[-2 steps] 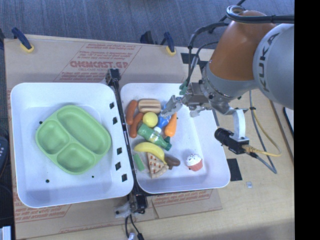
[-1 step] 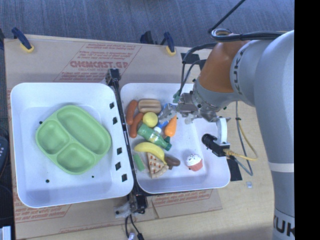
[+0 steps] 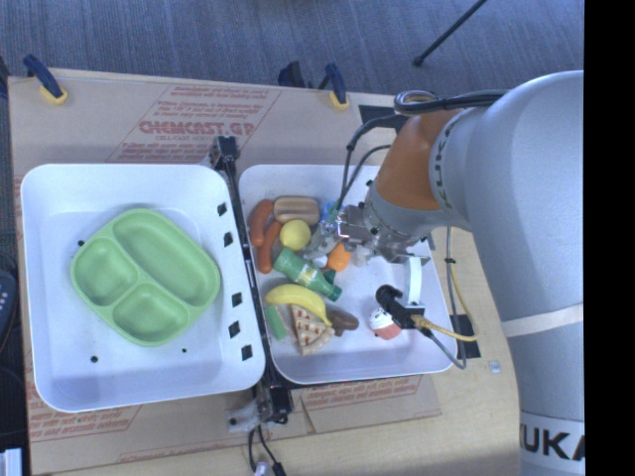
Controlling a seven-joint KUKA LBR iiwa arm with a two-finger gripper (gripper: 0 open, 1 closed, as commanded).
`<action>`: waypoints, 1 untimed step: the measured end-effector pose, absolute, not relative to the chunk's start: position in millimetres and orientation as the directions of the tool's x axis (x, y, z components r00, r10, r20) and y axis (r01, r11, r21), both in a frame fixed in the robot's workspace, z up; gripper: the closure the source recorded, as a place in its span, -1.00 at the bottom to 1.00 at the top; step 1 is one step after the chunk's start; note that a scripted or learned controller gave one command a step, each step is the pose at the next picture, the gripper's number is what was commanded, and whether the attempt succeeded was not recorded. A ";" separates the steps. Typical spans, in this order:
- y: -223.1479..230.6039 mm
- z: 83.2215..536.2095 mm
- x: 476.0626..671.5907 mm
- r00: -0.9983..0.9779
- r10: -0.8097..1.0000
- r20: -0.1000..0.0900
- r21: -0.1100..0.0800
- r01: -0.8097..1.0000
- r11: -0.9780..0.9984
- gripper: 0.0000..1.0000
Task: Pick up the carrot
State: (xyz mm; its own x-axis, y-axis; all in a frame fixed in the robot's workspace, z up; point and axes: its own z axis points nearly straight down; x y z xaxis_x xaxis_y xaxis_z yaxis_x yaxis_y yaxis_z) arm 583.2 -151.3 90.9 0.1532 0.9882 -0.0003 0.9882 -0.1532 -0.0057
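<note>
An orange piece that looks like the carrot (image 3: 339, 257) lies in the middle of the right bin (image 3: 427, 360); only its rounded end shows. My gripper (image 3: 330, 239) is low over the bin, right above and against that orange piece, between a yellow lemon (image 3: 295, 234) and the wrist. The arm's orange band (image 3: 409, 167) and grey body cover the bin's right side. Two longer orange-red pieces (image 3: 263, 236) lie at the bin's left wall; I cannot tell whether one of them is a carrot.
The right bin also holds a bun (image 3: 296, 208), green bottle (image 3: 306, 271), banana (image 3: 296, 297), pizza slice (image 3: 310, 330), and a small white and red toy (image 3: 385, 323), packed closely. A green divided plate (image 3: 146, 274) sits in the left bin (image 3: 50, 365).
</note>
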 end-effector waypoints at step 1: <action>-151.4 100.9 583.2 0.150 0.989 -0.001 -0.008 0.989 -0.150 1.00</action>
State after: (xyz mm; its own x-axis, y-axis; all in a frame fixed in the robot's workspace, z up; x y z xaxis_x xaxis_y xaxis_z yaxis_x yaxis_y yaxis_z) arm 583.2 -151.4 100.9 0.1497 0.9887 -0.0008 0.9887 -0.1497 -0.0081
